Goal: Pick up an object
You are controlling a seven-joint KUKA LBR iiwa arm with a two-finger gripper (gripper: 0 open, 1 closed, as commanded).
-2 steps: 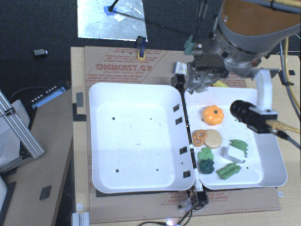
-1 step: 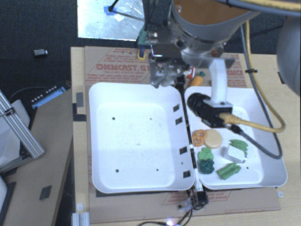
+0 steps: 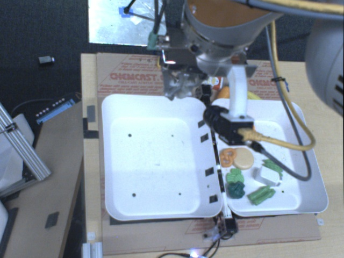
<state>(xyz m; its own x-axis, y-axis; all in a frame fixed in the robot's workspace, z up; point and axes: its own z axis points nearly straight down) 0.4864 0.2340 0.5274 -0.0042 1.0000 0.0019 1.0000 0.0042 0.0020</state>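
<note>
Grey arm over white bins on cardboard-covered bench; pincer state unclear.

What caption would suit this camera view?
Grey arm reaches over two white bins; toy food items lie in the right bin.

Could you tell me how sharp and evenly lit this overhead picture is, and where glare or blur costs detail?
Camera view: overall soft; the left bin is bright, nearly washed out; the arm, close to the lens, is blurred; the small items in the right bin are fuzzy; the gripper sits in shadow, indistinct.
</note>
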